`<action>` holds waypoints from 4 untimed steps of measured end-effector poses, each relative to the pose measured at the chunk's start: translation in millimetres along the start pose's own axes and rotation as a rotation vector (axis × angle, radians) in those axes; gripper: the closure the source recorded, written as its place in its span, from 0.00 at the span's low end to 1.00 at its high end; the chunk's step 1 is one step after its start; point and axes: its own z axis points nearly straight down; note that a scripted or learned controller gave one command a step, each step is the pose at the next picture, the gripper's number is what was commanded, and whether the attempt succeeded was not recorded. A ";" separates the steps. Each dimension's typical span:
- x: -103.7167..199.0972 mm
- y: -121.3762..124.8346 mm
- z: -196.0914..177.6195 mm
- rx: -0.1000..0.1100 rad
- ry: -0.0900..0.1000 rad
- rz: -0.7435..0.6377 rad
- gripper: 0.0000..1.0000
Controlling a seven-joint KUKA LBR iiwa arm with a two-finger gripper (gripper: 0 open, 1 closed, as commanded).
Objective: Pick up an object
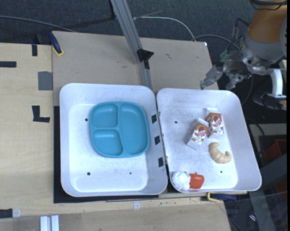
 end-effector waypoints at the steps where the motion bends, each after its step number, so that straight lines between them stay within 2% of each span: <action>1: -0.1 0.0 0.0 0.000 -0.001 -0.001 0.00; 4: 2.6 -20.6 178.5 0.008 0.000 0.000 0.00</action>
